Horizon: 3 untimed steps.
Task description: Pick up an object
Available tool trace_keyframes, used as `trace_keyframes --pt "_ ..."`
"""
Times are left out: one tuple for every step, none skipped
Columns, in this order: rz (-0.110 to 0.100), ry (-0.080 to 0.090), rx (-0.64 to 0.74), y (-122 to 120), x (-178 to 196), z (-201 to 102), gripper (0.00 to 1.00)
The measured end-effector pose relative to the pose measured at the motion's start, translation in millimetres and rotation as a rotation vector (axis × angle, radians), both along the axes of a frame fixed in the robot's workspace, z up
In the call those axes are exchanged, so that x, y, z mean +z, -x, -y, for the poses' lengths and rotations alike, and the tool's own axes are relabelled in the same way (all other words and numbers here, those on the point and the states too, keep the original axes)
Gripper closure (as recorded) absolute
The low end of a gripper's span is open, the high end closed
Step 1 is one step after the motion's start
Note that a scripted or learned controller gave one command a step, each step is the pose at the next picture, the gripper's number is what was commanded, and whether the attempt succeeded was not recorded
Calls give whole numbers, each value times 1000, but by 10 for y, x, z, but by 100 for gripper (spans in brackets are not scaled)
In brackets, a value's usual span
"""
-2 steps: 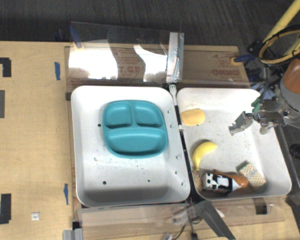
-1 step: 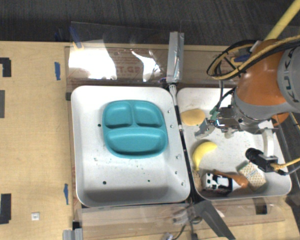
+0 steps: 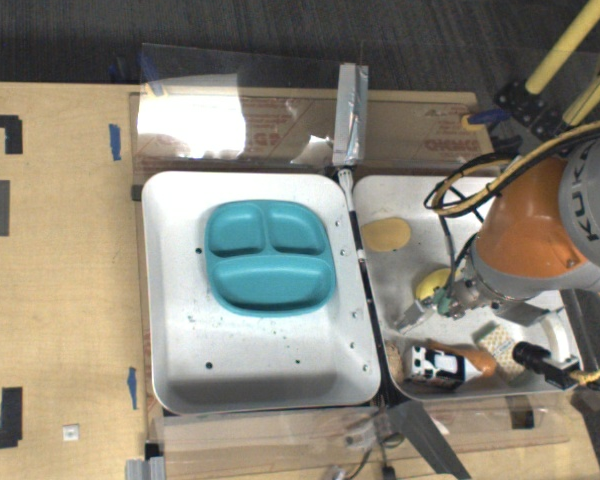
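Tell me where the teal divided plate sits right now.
The teal divided plate lies in the left white bin, toward its upper middle, just left of the divider between the two bins. The arm works over the right white bin.

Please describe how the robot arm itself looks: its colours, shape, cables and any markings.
The arm is thick and rounded, with a broad orange band and a grey shell above it bearing dark letters, partly cut off at the picture's edge. Yellow and black cables loop around its upper side. At its lower end sits the gripper, small, metallic and grey, with thin wires beside it.
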<state>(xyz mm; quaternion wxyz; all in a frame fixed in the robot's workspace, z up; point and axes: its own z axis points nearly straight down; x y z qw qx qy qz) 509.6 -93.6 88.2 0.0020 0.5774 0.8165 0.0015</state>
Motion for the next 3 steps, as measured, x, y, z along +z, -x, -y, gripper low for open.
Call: trace_keyframes --pt "3 1 6 -594 -7 137 0" --pt "11 1 6 -614 115 132 100" --pt "4 0 15 -908 1002 -98 100"
